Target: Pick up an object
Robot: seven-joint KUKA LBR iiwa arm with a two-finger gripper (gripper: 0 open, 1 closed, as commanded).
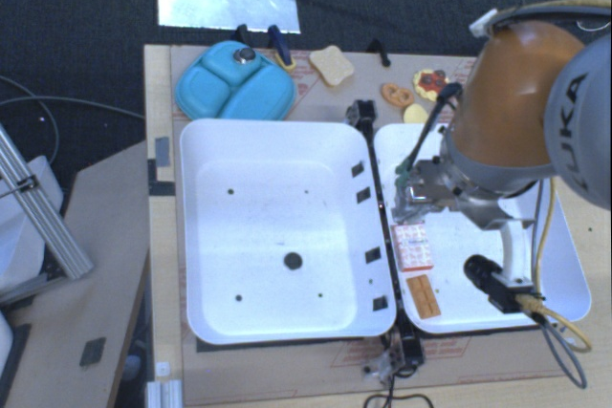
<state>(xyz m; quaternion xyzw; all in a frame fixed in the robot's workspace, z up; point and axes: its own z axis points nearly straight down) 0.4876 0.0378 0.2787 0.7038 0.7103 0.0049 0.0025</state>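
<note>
One gripper [413, 196] just above a red-patterned card [412, 246].

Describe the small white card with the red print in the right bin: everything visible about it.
The card is a small flat rectangle, white with a grid of red marks, looking like paper or thin cardboard. It lies flat on the floor of the right bin, near the divider between the bins, long side running toward the camera. An orange block lies just below it, close by or touching. The gripper hangs directly above its upper end; contact cannot be told.
</note>
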